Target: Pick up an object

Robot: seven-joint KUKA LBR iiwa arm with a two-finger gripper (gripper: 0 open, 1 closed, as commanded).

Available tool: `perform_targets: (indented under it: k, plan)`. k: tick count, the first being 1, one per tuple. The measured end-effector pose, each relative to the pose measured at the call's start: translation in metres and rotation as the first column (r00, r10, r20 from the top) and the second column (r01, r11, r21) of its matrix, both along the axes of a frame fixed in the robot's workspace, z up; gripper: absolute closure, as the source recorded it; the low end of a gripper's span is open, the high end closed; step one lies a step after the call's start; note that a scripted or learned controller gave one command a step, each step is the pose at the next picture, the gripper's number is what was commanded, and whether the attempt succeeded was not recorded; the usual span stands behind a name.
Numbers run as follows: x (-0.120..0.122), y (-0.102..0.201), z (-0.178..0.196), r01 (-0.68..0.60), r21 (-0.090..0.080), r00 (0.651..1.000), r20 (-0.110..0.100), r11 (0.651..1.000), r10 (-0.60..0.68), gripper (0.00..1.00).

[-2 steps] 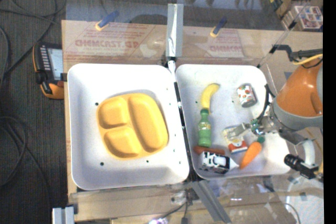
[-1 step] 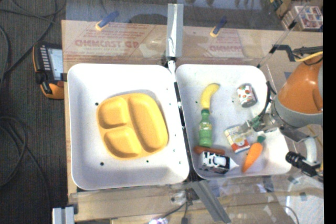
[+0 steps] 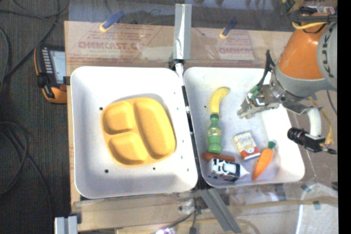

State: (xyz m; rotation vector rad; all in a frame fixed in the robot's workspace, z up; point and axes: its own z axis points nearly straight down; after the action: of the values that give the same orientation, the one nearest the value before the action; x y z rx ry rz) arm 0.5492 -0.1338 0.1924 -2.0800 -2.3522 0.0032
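Two fingers [image 3: 247, 108] hover just right of the banana [image 3: 219, 98].

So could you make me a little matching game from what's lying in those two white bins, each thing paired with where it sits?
Things:
1. yellow divided tray
2. banana
3. toy carrot
4. green bottle

Places:
A. right bin, lower right corner area
B. left bin, in the middle
C. right bin, along its left side, just below the banana
D. right bin, upper part, left of the gripper

Pairs: 1-B, 2-D, 3-A, 4-C
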Motion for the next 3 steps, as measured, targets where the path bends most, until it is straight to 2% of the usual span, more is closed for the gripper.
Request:
perform_targets:
  k: [1,2,3]
  plan:
    - [0.0,0.0,0.0,0.0,0.0,1.0,0.0,1.0,0.0,0.0]
    - [0.043,0.027,-0.1,-0.004,-0.003,1.0,0.002,1.0,0.004,0.0]
    - [0.043,0.027,-0.093,-0.005,-0.004,1.0,-0.001,1.0,0.005,1.0]
